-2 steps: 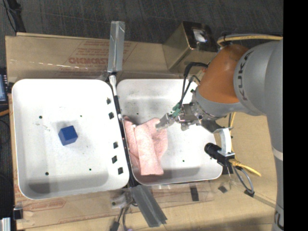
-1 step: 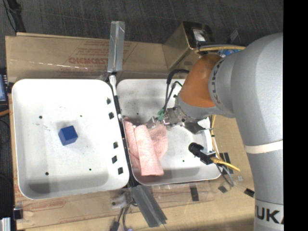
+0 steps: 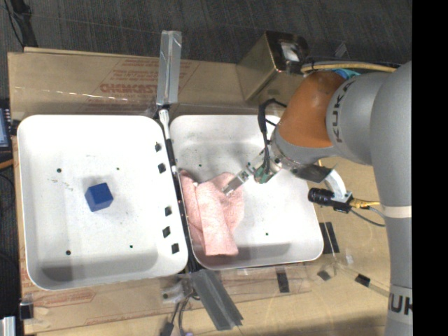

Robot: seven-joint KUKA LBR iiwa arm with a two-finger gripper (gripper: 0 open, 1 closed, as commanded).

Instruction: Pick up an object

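A pink folded cloth [image 3: 213, 215] lies in the right bin [image 3: 294, 236] against its left wall. A small blue cube [image 3: 99, 196] sits in the left bin [image 3: 42, 159], left of its middle. My gripper [image 3: 236, 181] reaches in from the right, low over the right bin. Its tip is at the upper right edge of the pink cloth and seems to touch it. The cloth lies flat on the bin floor. The grey arm with its orange band [image 3: 311, 110] covers the bin's upper right corner.
A metal divider bar [image 3: 168, 68] runs up from between the two bins. A brown box [image 3: 269, 65] stands behind the right bin. Black cables and a connector [image 3: 329, 197] hang by the right bin's right rim.
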